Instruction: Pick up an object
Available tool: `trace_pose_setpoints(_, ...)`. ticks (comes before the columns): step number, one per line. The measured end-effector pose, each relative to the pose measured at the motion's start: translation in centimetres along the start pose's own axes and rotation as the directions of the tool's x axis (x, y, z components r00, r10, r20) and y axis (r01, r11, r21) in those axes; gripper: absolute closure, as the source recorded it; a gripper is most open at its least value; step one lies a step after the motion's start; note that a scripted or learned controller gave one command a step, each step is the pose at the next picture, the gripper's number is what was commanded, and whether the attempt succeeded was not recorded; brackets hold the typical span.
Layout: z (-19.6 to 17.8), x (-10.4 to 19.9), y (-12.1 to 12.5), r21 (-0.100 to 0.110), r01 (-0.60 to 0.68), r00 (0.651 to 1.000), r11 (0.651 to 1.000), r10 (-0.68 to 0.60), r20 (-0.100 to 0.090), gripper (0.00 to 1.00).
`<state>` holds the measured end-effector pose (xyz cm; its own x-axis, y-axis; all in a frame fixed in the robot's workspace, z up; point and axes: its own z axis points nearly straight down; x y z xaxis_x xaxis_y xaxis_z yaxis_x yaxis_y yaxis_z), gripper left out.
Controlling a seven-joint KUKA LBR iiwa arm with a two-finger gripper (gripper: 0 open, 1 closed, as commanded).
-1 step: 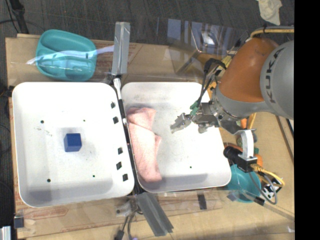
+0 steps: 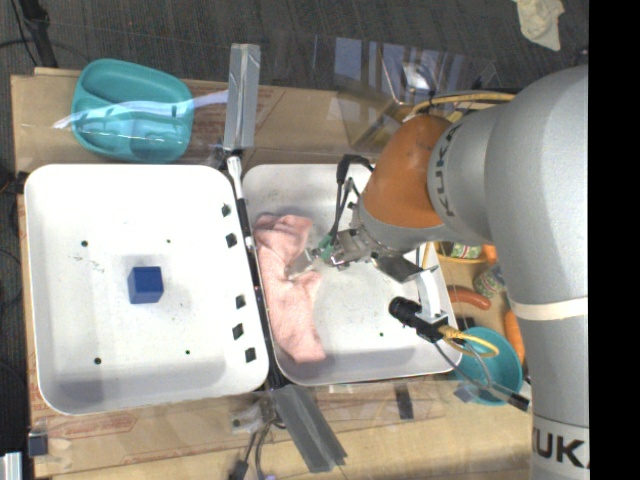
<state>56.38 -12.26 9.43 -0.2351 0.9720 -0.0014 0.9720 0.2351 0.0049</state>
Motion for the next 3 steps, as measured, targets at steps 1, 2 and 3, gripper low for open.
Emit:
trace_pose_setpoints(1, 0.0, 1.3, 4.4, 0.002, 0.028, 1.000, 1.000, -0.028, 0.000, 0.00)
trace_pose_setpoints(2, -1.0, 1.3, 4.5, 0.003, 0.033, 0.999, 0.999, -0.033, 0.000, 1.00)
trace_pose_setpoints(3, -9.9, 6.8, 10.2, 0.005, -0.090, 0.996, 0.996, 0.090, -0.001, 1.00)
